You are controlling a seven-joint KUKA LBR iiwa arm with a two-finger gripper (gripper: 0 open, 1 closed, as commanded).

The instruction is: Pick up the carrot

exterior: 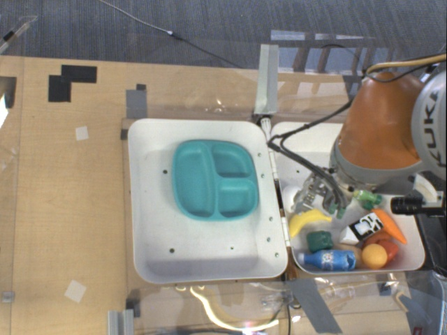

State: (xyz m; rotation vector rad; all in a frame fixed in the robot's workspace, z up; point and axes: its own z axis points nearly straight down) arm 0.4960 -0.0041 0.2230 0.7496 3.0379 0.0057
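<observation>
In the camera view, the pale wooden worktop [63, 208] carries two shallow white plastic bins. The left bin [150, 187] fills the middle of the frame, and the right bin [311, 145] sits at the right. The grey arm with its broad orange band [384, 124] hangs over the right bin, and its metal pincer [318, 197] is low above that bin's left part, just over a yellow toy banana [309, 220]. Cables and the wrist crowd the pincer, so I cannot tell whether it is released or clenched, and nothing is seen held in it. The orange toy carrot with a green top [391, 227] lies in the right bin at the lower right of the frame, slanting down to the right, apart from the pincer and on the far side of the wrist from it. By this showing the task is hardly begun. The carrot is not grasped or lifted, and the pincer seems nearer the banana than its target, so the reach, the grip and the lift are all left to do. By count, the left bin holds one teal divided plastic plate [213, 180]. The right bin holds one banana, one small dark green lump [320, 240], one blue bottle-like toy lying on its side [330, 259], one orange ball-shaped fruit [375, 255] and the one carrot.
</observation>
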